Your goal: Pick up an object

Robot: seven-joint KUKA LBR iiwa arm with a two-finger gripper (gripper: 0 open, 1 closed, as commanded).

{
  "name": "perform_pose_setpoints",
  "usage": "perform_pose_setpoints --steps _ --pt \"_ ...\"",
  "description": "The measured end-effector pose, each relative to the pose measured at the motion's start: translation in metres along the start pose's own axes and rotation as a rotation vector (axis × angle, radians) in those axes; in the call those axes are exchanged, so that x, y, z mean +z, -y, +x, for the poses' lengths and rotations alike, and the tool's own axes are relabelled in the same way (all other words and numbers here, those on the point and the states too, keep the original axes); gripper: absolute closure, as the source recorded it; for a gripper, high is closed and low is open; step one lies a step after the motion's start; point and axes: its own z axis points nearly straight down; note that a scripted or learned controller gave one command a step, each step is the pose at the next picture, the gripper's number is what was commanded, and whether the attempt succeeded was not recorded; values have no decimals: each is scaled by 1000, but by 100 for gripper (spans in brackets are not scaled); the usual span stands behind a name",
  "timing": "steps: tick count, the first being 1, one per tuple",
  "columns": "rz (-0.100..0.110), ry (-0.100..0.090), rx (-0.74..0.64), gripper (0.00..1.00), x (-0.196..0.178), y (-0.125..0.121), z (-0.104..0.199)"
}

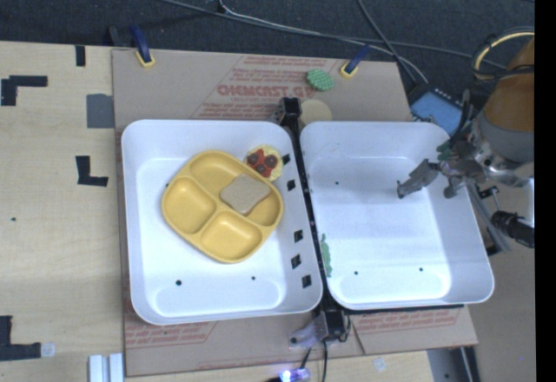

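Gripper (426, 182) sits over the right bin (391, 285), up near its far-right side, arm coming in from the right w/ the orange band just above the wrist. Fingers look spread, one dark finger (413, 181) jutting left, nothing between them. Stuff worth picking is all in the left bin (208, 302): yellow divided plate (223, 205) w/ a tan bread slice (243, 193) lying in one compartment, and a small dark-red berry cluster (264, 162) touching the plate's far rim. Also a thin green bit (325, 252) along the right bin's left wall, too small to ID. My read: approach hasn't really begun. To do it well, swing across the divider, pick one target, prob. the bread since it lies flat and apart from the berries, drop straight down w/ the jaws wide, straddle its edges, avoid catching the plate's ridges, then close before lifting.
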Motion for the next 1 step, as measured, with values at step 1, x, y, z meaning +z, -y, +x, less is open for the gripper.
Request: perform_pose_setpoints --steps 1 --pt "-14 3 -4 0 -8 -3 1"
